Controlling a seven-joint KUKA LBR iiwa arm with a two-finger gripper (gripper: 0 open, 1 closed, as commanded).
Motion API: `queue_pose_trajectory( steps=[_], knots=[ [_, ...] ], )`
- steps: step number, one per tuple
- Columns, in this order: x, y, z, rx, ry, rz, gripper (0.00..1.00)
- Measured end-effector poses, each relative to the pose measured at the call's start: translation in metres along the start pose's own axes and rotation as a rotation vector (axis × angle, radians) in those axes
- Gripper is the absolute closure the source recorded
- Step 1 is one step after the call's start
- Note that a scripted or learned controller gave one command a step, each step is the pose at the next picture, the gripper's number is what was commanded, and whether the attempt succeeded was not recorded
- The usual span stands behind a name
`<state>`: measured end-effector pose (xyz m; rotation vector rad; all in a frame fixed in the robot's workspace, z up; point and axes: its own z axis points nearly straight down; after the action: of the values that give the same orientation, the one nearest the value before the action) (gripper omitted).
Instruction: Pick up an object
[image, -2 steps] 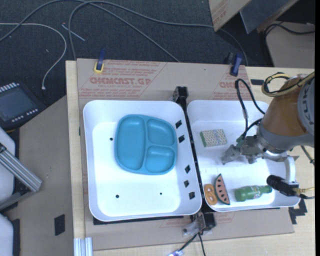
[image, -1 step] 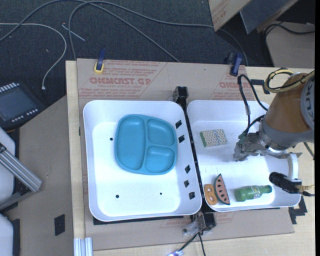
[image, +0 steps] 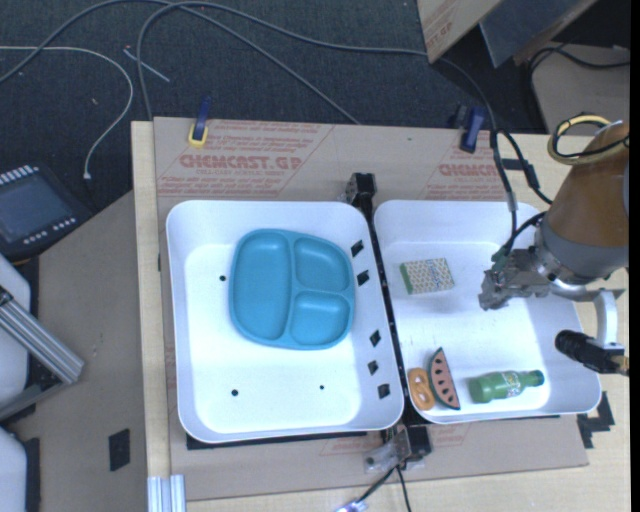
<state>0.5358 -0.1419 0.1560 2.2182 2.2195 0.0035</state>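
Note:
In the right bin (image: 450, 225) a speckled green-and-white sponge (image: 427, 276) lies near the back left. A green bottle (image: 506, 384) lies on its side near the front edge. Next to it at the front left sit a watermelon slice (image: 443, 377) and a small orange piece (image: 420, 388). My gripper (image: 497, 291) hangs over the right half of this bin, to the right of the sponge and apart from it. I see nothing between its fingers.
The left bin (image: 200, 330) holds a blue divided plate (image: 293, 288). A black divider with clips (image: 372, 290) runs between the bins. The orange-banded arm (image: 590, 215) reaches in from the right. Cables lie beyond the bench's far edge.

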Motion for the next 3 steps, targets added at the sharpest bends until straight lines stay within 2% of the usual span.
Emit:
queue_pose_trajectory(
  steps=[1, 2, 3],
  knots=[
    [-0.001, 0.009, -0.061, -0.003, -0.001, -0.001, 1.0],
    [-0.002, 0.011, -0.1, -0.001, 0.0, -0.001, 1.0],
    [0.059, 0.027, -0.092, 0.003, 0.002, -0.005, 1.0]
  ],
)
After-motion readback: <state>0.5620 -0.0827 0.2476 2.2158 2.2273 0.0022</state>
